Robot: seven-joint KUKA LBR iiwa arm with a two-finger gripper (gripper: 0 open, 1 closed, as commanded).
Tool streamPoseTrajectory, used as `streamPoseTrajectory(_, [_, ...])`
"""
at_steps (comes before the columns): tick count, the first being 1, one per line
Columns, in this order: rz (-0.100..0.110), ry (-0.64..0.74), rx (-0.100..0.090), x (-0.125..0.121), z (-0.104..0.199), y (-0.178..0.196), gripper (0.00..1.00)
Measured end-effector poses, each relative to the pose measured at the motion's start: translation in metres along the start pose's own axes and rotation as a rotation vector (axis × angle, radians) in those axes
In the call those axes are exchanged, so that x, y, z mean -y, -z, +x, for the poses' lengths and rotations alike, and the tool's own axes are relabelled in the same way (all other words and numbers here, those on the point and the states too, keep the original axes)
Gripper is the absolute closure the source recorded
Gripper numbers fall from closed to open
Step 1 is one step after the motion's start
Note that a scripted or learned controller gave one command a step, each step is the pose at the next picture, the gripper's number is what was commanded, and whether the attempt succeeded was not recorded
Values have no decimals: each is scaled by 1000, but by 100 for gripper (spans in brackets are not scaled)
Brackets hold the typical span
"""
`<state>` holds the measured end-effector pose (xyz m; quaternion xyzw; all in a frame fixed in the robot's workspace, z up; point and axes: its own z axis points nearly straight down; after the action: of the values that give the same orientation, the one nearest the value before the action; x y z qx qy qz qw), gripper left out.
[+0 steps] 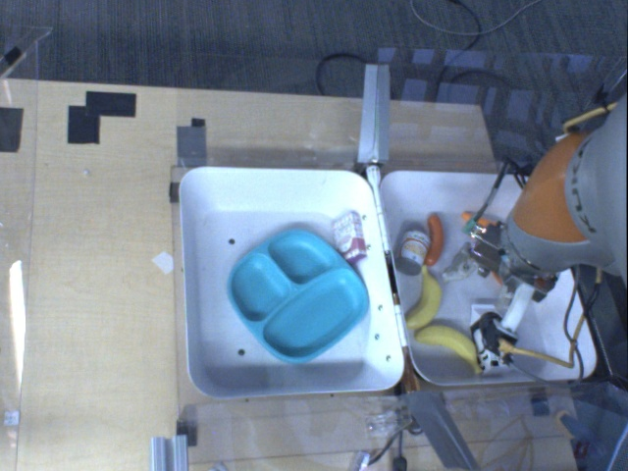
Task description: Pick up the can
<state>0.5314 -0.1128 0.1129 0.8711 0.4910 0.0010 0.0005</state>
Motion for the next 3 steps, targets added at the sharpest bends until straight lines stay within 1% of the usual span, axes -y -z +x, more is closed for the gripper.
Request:
streamPoseTrajectory(1, [-3,-191,0,-68,12,47,0])
streamPoseTrajectory(2, [-4,-631,-1,-137,16,147,0])
streamPoseTrajectory(3, [-6,-618,-2,-137,18,157,100])
